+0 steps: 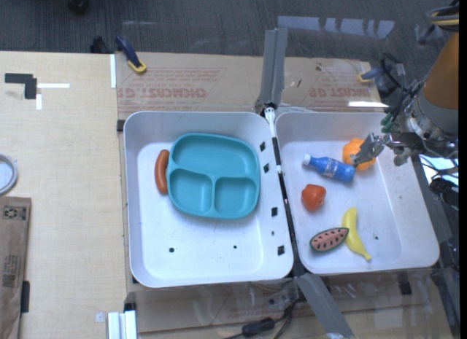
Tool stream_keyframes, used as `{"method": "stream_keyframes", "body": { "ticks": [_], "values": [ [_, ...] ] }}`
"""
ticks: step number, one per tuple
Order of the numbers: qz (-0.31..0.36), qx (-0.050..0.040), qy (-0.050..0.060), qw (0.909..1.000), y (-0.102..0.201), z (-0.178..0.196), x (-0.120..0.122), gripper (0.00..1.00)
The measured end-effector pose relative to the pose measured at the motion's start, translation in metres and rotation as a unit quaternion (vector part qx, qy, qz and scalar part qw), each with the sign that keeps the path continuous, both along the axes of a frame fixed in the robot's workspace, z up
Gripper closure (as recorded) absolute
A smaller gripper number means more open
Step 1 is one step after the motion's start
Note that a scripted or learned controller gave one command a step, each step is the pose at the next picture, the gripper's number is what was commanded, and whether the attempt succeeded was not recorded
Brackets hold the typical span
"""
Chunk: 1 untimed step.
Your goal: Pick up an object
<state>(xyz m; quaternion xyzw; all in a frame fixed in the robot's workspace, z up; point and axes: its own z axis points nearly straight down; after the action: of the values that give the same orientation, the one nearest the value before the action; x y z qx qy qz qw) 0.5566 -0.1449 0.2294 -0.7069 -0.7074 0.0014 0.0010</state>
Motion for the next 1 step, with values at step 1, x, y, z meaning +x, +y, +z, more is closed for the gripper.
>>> {"method": "stream_keyframes", "body": {
  "ticks": [1],
  "values": [
    [-0.002,0.0007,0.000,1.0000,-0.0184,-0.0884,-0.0797,0.00]
  ]
}}
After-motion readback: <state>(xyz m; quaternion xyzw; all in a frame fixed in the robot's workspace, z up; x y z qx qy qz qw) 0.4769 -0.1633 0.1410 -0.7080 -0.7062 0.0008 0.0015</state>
